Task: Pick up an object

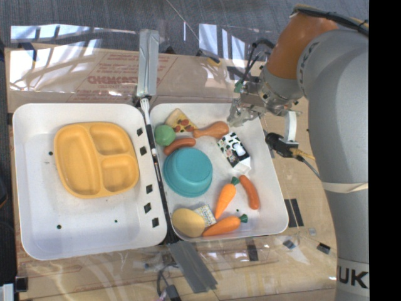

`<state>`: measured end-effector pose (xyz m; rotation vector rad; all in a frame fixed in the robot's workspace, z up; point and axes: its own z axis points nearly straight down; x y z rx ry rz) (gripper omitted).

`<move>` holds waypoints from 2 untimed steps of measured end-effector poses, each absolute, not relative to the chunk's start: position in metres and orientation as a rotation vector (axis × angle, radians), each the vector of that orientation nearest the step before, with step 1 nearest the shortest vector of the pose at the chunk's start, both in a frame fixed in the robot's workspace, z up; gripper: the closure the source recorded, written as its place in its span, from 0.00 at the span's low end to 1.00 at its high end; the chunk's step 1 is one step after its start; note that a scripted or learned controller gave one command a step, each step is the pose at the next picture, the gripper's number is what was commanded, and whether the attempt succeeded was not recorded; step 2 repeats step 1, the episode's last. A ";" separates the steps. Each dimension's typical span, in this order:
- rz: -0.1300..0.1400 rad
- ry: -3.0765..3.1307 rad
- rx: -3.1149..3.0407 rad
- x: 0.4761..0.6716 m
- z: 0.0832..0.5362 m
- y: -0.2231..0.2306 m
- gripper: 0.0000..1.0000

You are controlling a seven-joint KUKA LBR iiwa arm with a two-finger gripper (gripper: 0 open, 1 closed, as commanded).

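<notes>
My gripper (241,113) hovers at the right bin's (280,200) far corner; I cannot tell its opening. Just below it, the milk carton (234,149) lies slanted, its long axis running far-left to near-right.

Dark grey ribbed floor (75,2); wooden bench (94,74), glare streaks.

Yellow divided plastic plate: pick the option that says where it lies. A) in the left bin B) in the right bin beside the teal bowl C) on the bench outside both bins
A: the yellow divided plastic plate lies in the left white bin, while the teal bowl sits in the right one.
</notes>
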<state>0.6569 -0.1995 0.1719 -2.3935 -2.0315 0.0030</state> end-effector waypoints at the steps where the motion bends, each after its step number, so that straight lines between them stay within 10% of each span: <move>1: 0.002 -1.950 -2.462 0.657 0.179 -0.192 1.00; 2: 0.002 -1.950 -2.462 0.657 0.179 -0.192 1.00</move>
